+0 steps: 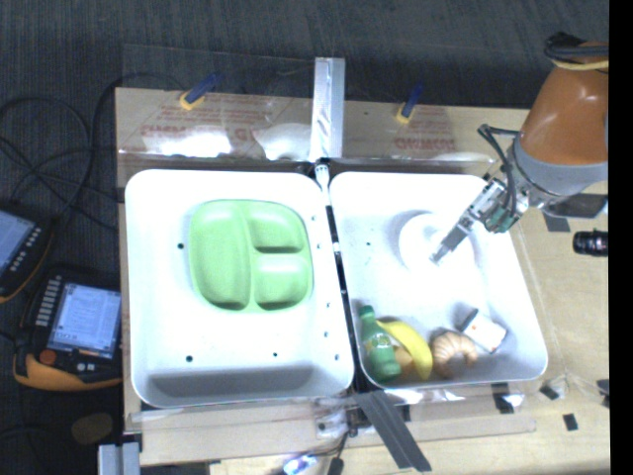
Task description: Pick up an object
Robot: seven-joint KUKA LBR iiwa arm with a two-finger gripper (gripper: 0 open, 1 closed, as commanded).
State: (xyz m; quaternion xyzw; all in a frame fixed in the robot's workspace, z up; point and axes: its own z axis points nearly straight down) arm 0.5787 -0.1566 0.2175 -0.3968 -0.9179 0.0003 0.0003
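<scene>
The pick looks to be in its early part, with nothing lifted so far. The arm (566,117) reaches in from the right and its end effector (442,249) hangs at a slant over the upper half of the right bin (341,206), just beside a pale round white object (413,234) that lies on the bin floor. Whether that tip touches the round piece or only hovers above it cannot be made out, and I cannot tell whether the end effector is apart or together, since it reads as one thin dark tip at this size. The other candidates sit well apart from it, crowded along the near wall of the same bin: a green bottle (377,349), a yellow banana (413,347) touching it, a tan shell-like piece (453,349) and a small white block (485,334). The left bin (148,364) carries a green divided tray (250,253) (lying flat, near its middle). Judging by position alone, what remains is the whole of the grasp: settling on an object, closing, and raising it clear of the tabletop (569,354).
</scene>
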